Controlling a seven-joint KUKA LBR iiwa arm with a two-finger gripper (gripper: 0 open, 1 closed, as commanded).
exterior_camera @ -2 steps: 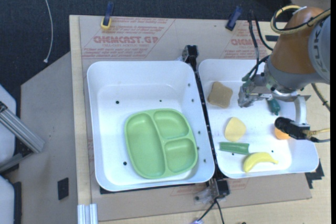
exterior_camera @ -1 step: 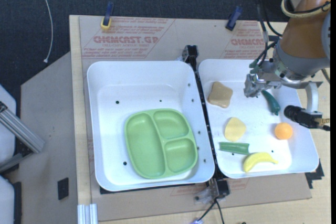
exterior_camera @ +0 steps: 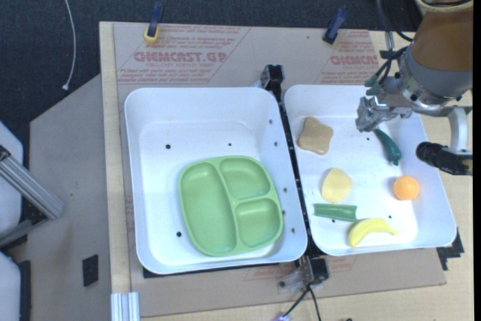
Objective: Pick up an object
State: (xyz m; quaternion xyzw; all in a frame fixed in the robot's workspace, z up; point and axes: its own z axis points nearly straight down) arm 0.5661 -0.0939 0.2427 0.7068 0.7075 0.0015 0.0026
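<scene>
Object candidates all sit in the right bin (exterior_camera: 443, 229): one tan cookie-like piece (exterior_camera: 315, 136), one yellow lump (exterior_camera: 337, 184), one green pepper (exterior_camera: 334, 212), one banana (exterior_camera: 371, 231), one orange (exterior_camera: 406, 188), one teal piece (exterior_camera: 389, 146). The gripper (exterior_camera: 370, 116) hovers by that teal piece, probably lining up; fingers' state, can't tell. One green divided plate (exterior_camera: 229, 203) lies in the left bin (exterior_camera: 143, 162).

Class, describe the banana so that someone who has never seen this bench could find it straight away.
Start at the right bin, the one that holds the loose food pieces rather than the green tray. Look to its near edge, where the banana lies just below a green pod. It is the only curved yellow piece; the other yellow piece nearby is rounded and paler.
</scene>
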